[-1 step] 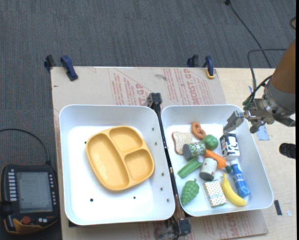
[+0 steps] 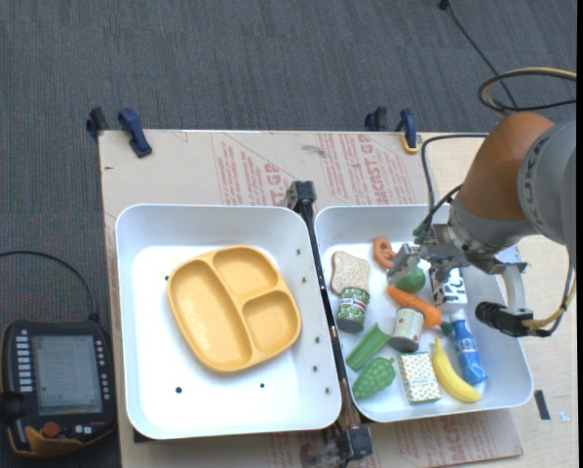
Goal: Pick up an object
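My gripper hangs low over the middle of the right bin, reaching in from the right. Just below it lie a round green fruit and an orange carrot. An orange ring lies to its left. A slice of bread and a green can sit by the bin's left wall. Toward the front are a grey can, a green pod, a bumpy green piece, a small box, a banana and a blue tube.
The left bin bears a yellow divided plate. A black divider clamp sits between the bins. A teach pendant lies on the floor at left. Blue clamps hold the board's back edge.
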Tool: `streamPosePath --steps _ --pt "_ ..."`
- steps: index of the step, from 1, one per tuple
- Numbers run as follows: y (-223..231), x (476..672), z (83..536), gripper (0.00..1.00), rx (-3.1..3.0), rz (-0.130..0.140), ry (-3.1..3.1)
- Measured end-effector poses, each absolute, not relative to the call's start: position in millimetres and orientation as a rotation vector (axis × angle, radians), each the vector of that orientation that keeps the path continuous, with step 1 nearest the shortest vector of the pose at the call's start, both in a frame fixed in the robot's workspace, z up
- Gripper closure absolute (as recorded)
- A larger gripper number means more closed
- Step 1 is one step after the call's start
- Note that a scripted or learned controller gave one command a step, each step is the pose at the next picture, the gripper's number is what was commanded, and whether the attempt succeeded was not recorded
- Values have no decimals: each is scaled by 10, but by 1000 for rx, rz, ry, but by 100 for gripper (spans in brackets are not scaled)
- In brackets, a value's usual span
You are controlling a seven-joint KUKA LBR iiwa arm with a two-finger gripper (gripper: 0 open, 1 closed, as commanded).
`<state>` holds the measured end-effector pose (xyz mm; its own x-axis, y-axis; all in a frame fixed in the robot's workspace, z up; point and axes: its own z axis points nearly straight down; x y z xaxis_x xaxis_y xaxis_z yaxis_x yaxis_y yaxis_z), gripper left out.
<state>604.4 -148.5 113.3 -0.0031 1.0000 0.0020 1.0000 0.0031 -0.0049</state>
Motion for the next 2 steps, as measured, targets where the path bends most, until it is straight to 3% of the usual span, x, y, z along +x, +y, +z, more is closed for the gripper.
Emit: streamPosePath --steps 1,2 --pt "-1497 6064 1263 100 -2219 -1 -2223" --pt "-1061 6437 871 100 -2214 1 -2224"
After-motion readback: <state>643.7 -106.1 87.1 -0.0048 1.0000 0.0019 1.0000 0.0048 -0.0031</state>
